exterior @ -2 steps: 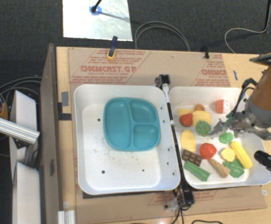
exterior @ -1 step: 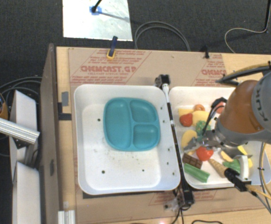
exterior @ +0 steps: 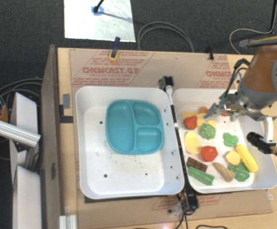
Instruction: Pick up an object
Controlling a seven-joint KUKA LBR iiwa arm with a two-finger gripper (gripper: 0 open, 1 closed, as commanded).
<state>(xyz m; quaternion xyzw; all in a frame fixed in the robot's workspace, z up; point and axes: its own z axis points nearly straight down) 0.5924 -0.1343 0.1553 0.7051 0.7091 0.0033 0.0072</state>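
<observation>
The hand (exterior: 215,111) is hovering over the right bin (exterior: 267,175) — near its far-left corner. Whether it is gripping anything, I cannot tell — toy food (exterior: 207,130) is lying just beside it.

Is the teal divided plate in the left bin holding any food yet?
No. The teal plate lies flat in the left bin, all three compartments bare. The toy food sits in the right bin.
</observation>
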